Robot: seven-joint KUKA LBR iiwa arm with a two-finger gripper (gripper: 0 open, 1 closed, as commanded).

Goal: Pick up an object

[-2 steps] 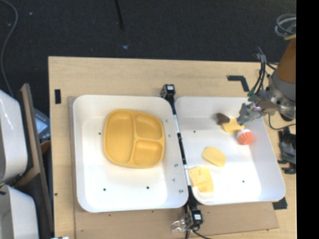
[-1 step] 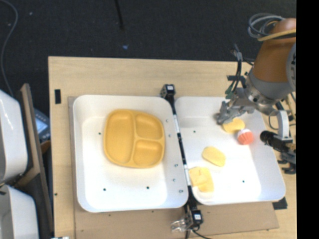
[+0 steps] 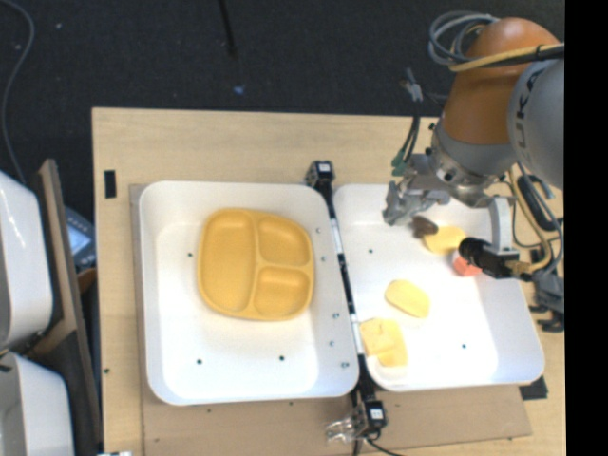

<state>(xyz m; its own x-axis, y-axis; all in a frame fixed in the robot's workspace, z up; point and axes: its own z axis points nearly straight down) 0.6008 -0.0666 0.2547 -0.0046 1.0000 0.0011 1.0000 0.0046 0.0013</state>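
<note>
My gripper (image 3: 403, 207) hangs low over the back left part of the right bin (image 3: 494, 350). Just to its right lies a small brown piece (image 3: 424, 224), touching a pale yellow piece (image 3: 445, 239). A small salmon-pink piece (image 3: 464, 266) lies further right. Nearer the front, a yellow oval piece (image 3: 407, 298) rests in the middle of the bin. A yellow block (image 3: 384, 339) sits against the bin's front left wall. Nothing shows held in the gripper.
The left bin (image 3: 166, 350) holds a yellow three-compartment plate (image 3: 255, 262) near its middle. A ridge with black clips at both ends divides the two bins. The arm's orange and grey body rises over the right bin's back right corner.
</note>
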